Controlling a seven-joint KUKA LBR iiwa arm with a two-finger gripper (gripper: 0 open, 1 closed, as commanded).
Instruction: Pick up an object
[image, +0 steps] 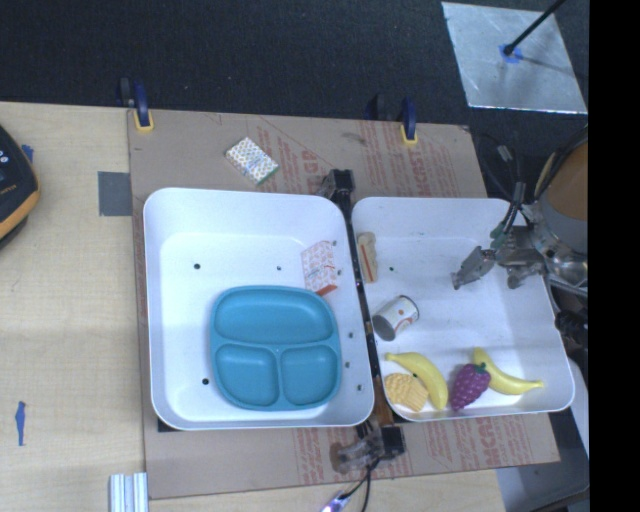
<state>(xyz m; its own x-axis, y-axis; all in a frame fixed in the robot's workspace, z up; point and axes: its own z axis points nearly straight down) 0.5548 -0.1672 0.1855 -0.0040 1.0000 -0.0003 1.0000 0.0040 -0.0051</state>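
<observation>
Fingers (492, 272) spread, holding nothing, over right bin (440, 215), small can (396, 316) lower-left of them, grapes (468, 385) and bananas (420, 372) below

A pale wooden bench (60, 330) is carrying a brown cardboard sheet (300, 150), held by blue clamps (141, 105). Behind it, dark carpeted floor (250, 50) is showing a grey square patch (515, 60).
</observation>
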